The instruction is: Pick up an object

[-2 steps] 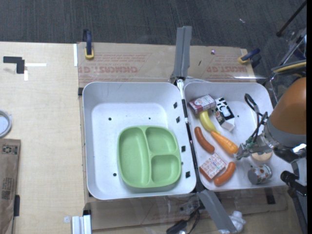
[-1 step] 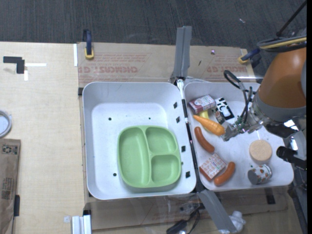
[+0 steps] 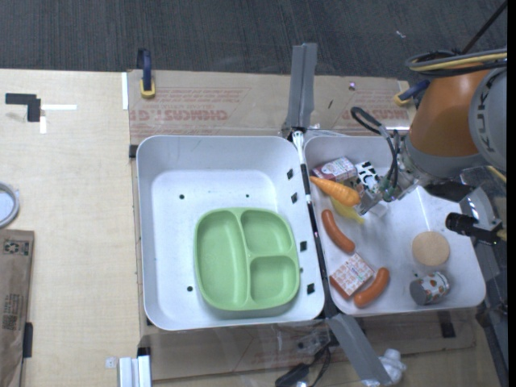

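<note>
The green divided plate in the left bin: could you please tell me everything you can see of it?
The green divided plate is pale green, looks like matte plastic, and has rounded corners and a raised rim. Ridges split it into three compartments: one long section on its left, two smaller ones on its right. It lies flat and right way up on the floor of the left bin, toward the near right part, turned slightly askew to the bin walls. Nothing rests in it.

green divided plate [image 3: 246,258] in left bin [image 3: 153,216], blue-handled clamp [image 3: 145,72] on bench [image 3: 64,176]

Grey arm [image 3: 484,127] with orange band [image 3: 447,119], black cables, "KU" lettering.
</note>
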